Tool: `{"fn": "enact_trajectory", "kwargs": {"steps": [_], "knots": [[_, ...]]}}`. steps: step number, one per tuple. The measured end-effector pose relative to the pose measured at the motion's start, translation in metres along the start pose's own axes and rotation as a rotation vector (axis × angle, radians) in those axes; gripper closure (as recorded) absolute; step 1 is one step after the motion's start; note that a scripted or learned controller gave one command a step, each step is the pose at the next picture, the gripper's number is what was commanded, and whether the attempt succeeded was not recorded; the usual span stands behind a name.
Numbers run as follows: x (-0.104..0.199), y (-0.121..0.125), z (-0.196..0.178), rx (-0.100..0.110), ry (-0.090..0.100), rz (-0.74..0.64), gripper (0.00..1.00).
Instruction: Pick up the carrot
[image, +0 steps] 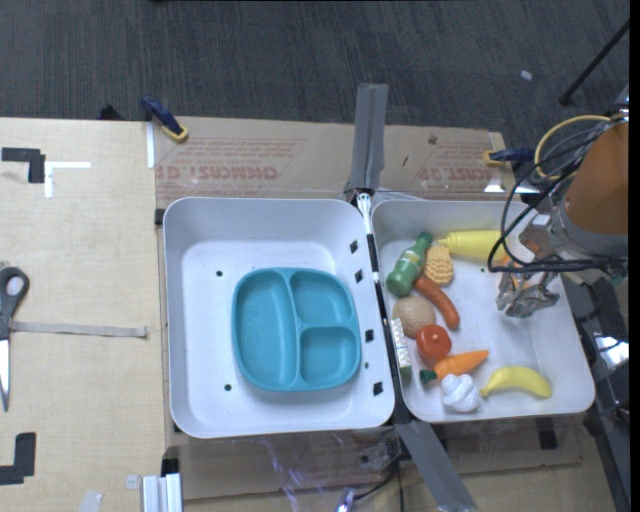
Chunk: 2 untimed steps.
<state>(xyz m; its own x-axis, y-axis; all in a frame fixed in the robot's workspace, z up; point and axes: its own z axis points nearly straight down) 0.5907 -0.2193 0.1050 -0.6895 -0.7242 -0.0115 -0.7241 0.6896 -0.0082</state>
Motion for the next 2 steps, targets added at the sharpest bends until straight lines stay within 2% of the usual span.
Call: {"fn": "enact_trajectory", "kwargs": {"steps": [1,2], "knots": [[0.000,0.000,0.000,0.000,0.000,0.001,0.00],[-0.002,-0.001,-0.011,0.004,-0.005,0.004,1.00]]}}
